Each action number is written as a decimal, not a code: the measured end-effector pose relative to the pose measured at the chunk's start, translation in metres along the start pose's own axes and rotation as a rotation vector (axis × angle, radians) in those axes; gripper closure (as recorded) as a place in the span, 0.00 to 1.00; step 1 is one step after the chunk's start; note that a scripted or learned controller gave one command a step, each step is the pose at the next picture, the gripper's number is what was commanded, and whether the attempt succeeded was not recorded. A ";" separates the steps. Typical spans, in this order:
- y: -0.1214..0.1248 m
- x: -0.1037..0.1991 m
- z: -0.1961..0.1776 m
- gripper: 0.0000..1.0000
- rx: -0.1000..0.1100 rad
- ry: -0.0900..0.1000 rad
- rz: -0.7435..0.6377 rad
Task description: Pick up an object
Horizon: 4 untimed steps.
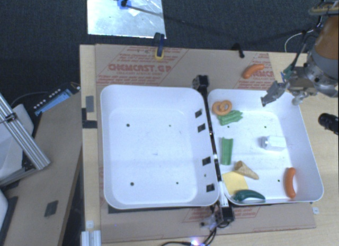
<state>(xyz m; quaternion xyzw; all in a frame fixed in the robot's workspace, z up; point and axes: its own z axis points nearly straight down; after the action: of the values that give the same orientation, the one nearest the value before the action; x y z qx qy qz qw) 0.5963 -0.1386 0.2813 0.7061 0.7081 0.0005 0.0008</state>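
Note:
My gripper (284, 96) hangs over the far edge of the right bin (307, 134), its fingers spread open with nothing between them. Below it in that bin lie an orange ring (222, 106), a green leafy piece (232, 117), a green stick (226, 151), a small white block (273, 143), a tan cone (247, 170), a yellow slab (234, 180), a teal object (249, 196) and an orange sausage (290, 182). The white block is the nearest to the gripper, some way toward the front.
The left bin (153, 97) sits beside the right one, with a black divider (209, 134) between them. Another orange sausage (253, 70) lies on the cardboard behind the right bin. A yellow-and-blue clamp (159, 46) stands at the board's far edge.

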 end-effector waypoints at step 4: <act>-0.030 -0.034 -0.257 1.00 -0.005 -0.003 0.003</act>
<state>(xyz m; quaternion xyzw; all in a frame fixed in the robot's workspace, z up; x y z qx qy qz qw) 0.5654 -0.1728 0.5381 0.7072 0.7070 0.0016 0.0036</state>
